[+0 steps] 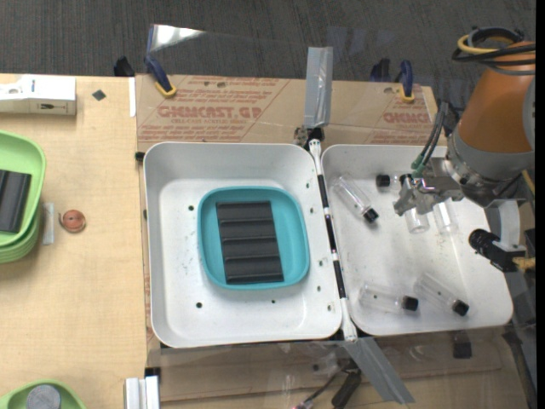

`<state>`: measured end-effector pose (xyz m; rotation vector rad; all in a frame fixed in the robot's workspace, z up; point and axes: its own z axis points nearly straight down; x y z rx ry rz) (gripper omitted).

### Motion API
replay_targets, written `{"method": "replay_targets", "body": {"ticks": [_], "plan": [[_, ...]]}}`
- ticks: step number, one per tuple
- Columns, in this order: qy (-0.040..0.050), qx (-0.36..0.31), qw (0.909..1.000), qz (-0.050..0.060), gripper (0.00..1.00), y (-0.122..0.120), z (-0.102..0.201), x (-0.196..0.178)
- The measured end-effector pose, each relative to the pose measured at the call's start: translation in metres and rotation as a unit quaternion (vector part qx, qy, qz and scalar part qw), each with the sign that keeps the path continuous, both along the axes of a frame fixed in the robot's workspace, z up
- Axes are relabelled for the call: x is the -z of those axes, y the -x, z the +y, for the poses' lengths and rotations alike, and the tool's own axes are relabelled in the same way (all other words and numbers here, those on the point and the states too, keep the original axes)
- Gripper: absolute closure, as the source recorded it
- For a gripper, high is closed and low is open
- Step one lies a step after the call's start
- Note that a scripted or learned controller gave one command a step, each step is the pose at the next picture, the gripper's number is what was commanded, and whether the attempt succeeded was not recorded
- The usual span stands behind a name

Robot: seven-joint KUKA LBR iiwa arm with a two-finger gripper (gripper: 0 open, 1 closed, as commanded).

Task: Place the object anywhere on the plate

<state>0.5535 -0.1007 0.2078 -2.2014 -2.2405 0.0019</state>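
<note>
A teal plate (294, 228) with a dark ridged insert lies in the left white bin (170, 254). Several clear vials with black caps lie in the right bin (485, 313): one (351, 196) near its left wall and two at the front (383, 297) (441, 292). A loose black cap (383, 180) sits toward the back. My gripper (415, 201) hangs over the middle of the right bin, right above two more clear vials (416, 221) (443, 217). The view does not show whether either vial is held.
Cardboard with clamps runs behind the bins. A green tray (17, 198) and a small round red item (73, 221) rest on the wooden bench at the left. A white box (38, 96) lies at the back left.
</note>
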Motion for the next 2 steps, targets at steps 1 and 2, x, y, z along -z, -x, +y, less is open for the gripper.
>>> {"method": "replay_targets", "body": {"ticks": [1, 2], "plan": [[0.0004, -0.023, 0.9997, 0.001, 1.0, -0.0017, 0.118, 0.0176], [0.0003, -0.023, 0.9997, 0.001, 0.0, -0.0017, 0.1178, 0.0175]]}}
